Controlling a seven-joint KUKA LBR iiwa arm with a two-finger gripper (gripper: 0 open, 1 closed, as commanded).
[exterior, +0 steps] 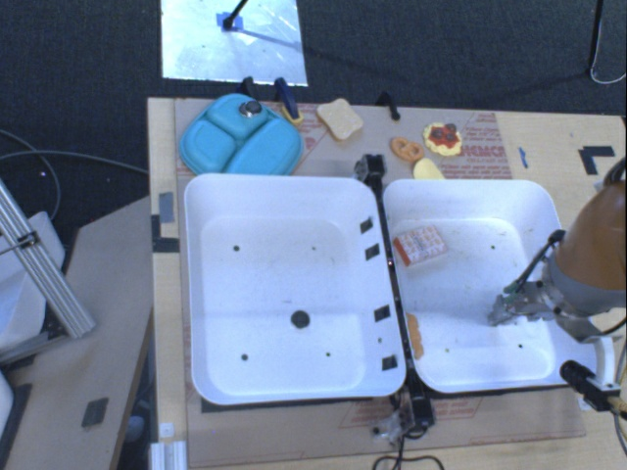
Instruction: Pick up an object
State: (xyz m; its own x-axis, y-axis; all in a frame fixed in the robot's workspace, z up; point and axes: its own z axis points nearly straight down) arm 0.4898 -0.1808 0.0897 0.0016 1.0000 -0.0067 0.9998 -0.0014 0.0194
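Camera view: grey arm with orange band [600, 231] comes in from 3 o'clock, gripper [511, 308] low over the right shallow white bin [534, 196], toward that bin's 4 o'clock side. Can't tell how the gripper stands, wide or narrow; nothing visible between its tips.

Red-and-white printed packet [419, 246] lies flat in the right bin at its 10 o'clock corner, well apart from the gripper. Small orange strip [414, 335] sits against the same bin's 8 o'clock wall.

Left shallow white bin [211, 199] holds a small dark round disc [300, 318] near 6 o'clock.

On the counter [563, 130] at 12 o'clock: blue divided plastic tray [241, 138], toast-slice toy [339, 118], pretzel toy [406, 149], small pizza toy [443, 138], yellow piece [427, 169] touching the right bin's rim.
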